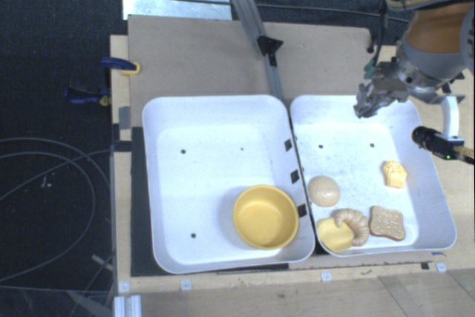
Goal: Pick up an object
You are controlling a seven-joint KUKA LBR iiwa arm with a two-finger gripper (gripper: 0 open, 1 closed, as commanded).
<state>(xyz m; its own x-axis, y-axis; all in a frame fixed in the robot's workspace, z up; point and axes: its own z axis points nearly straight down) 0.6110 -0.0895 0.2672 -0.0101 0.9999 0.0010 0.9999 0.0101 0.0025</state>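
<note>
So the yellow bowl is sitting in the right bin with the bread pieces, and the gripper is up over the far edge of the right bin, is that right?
Not quite. The camera view shows the yellow bowl in the left bin, alone. The bread pieces lie in the right bin, and the gripper is over that bin's far edge.

The right bin point(349, 159) was left open across its far and middle floor. Its near end was crowded by a round bun point(323, 191), a croissant point(353, 225), a toast slice point(387, 223) and a small yellow piece point(395, 174). A yellow bowl point(266, 216) occupied the left bin's point(200, 152) near right corner.
</note>
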